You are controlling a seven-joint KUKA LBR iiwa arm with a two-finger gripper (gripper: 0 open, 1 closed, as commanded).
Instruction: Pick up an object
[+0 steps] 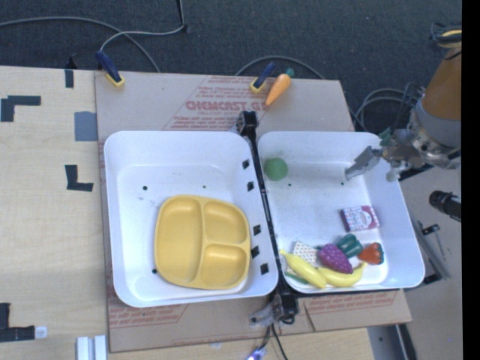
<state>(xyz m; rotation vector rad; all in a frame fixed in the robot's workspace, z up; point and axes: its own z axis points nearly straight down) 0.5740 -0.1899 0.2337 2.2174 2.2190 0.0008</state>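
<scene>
Where the bench edge sits nearest the camera, at 6 o'clock, a black clip [276, 308] w/ cable joins the two bins.

Item 1: right bin [390, 201], white, shallow. Contents clustered at its 6 o'clock wall: yellow banana [339, 278], second yellow piece [304, 268] just beside it, purple grapes [334, 258] touching banana, green piece [349, 244], red piece [371, 254], small checkered pc [302, 249]. Toys lie well apart from gripper, at approx 7 o'clock from it.

Item 2: pink-and-white carton [359, 217], flat on bin floor, between toy cluster and gripper; sits below gripper at 6 o'clock, not touching.

Item 3: green ball [276, 169], round, at right bin's 10 o'clock corner, near divider; well apart from gripper, at 9 o'clock from it.

Item 4: left bin [127, 201], white. Holds yellow divided plate [201, 241], three compartments, nothing in them.

Item 5: gripper [373, 165], grey, over right bin's 2 o'clock area, by the rim. Fingers [361, 163] spread apart, nothing between them. Arm [442, 103] enters from 3 o'clock.

Item 6: cardboard sheet [202, 107], red print, under bins. At its 12 o'clock edge: orange carrot toy [277, 88], two yellow-blue clamps [109, 67].

Item 7: dark carpet [300, 13] w/ cables, farthest.
</scene>
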